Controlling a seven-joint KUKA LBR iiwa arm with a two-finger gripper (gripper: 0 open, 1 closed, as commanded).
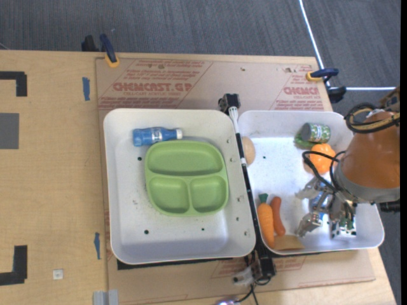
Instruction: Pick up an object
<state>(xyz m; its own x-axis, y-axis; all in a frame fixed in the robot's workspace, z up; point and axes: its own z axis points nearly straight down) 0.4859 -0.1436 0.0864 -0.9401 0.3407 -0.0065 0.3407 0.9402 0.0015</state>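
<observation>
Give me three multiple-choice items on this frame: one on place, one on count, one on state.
1. Where does the blue bottle lie?
A. In the left bin, beside the green tray's far edge
B. In the right bin, beside the carrots
C. On the cardboard outside both bins

2. How many compartments has the green tray?
A. Two
B. Three
C. Five

3. How does the claw stand to the orange ball?
A. Closed on it
B. Over the right bin, apart from it
C. Pressing it into the left bin

Answers:
1 A: the bottle rests on the left bin floor by the tray's far rim.
2 B: one long section and two smaller ones.
3 B: the claw sits nearer the carrots, with white floor between it and the ball.
</observation>
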